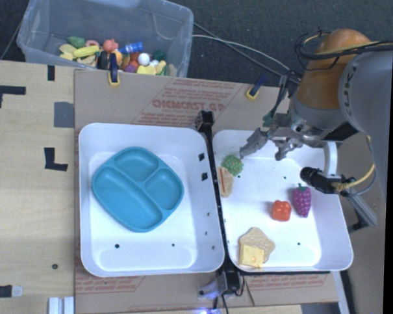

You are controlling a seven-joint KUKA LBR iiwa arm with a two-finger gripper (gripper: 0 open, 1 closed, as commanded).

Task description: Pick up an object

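Step in hand looks like approach: gripper point(269, 146) hovers over the right bin point(329, 253), near its 11 o'clock corner, fingers apart with nothing between them. Nothing picked yet.

Closest candidate is the broccoli point(232, 164), just at 8 o'clock from the gripper and sitting near the bin's left wall. A sandwich slice point(226, 181) leans against that wall right below it, touching or nearly so; can't tell which.

Next move, my read: shift toward 8 o'clock, drop straight down, and close the fingers across the broccoli. The wall and the slice crowd it, so one finger may catch on either.

Count, right bin:
- broccoli: 1
- sandwich slice: 1
- tomato point(281, 210): 1, centre of bin
- grapes point(302, 199): 1 bunch, just at 2 o'clock from the tomato
- toast point(256, 239) with cheese point(251, 255) on it: 1 each, at the bin's 6 o'clock

Left bin point(93, 139): 1 blue tray point(138, 188), three compartments.

Bins: 2. Behind the bench at 11 o'clock, 1 clear tub point(179, 38) of mixed toys, too small to count.
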